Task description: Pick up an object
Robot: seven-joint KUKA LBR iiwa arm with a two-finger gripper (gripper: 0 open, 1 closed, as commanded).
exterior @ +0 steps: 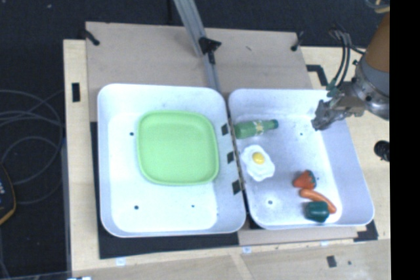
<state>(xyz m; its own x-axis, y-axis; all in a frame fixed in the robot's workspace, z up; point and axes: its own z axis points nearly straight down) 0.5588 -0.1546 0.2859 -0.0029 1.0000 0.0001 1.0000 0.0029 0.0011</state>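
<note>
The gripper [326,116] hangs over the right bin's [289,101] far right rim, its grip state impossible to tell, likely because no target is chosen among the bottle [254,128], fried egg [258,163] and vegetables [314,197] lying inside that bin.

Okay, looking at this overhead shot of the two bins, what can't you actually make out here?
- Gripper, camera view: small and dark, so open or shut is unclear.
- Arm: cut off by the right edge.
- Small toys near the right bin's front corner, the red one, orange one and dark green one: too small and blurred to identify.
- Green bottle: label too blurred to read.
</note>
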